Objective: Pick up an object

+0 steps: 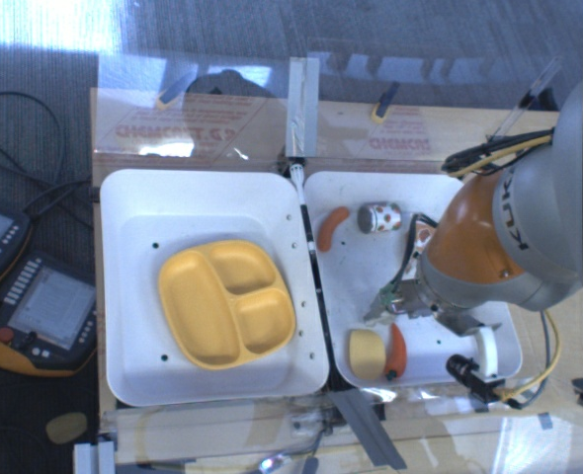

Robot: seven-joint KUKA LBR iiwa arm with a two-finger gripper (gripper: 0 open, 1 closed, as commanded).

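We are looking down on the bench (114, 141) with its two white bins, and the pick is, as far as we can judge, not yet made. The left bin (133, 205), in the middle left of the frame, is holding a yellow divided tray (227, 301) lying flat. The right bin (343, 191) is carrying the small things: an orange sausage-shaped piece (330, 227) near its upper left, a small can (379, 217) lying on its side just beside it, and, toward the lower middle of the frame, a pale yellow block (366, 353) touching a red-orange pepper-like piece (397, 352). The arm (489, 235) is reaching in from the right of the frame and hanging over the middle of the right bin, with the gripper (395, 299) sitting just above the block and the pepper-like piece. Its body is hiding the tips, so we cannot tell how they are set, and we are seeing nothing lifted. What is left, in our judgement, is closing on one object and raising it clear of the bin.
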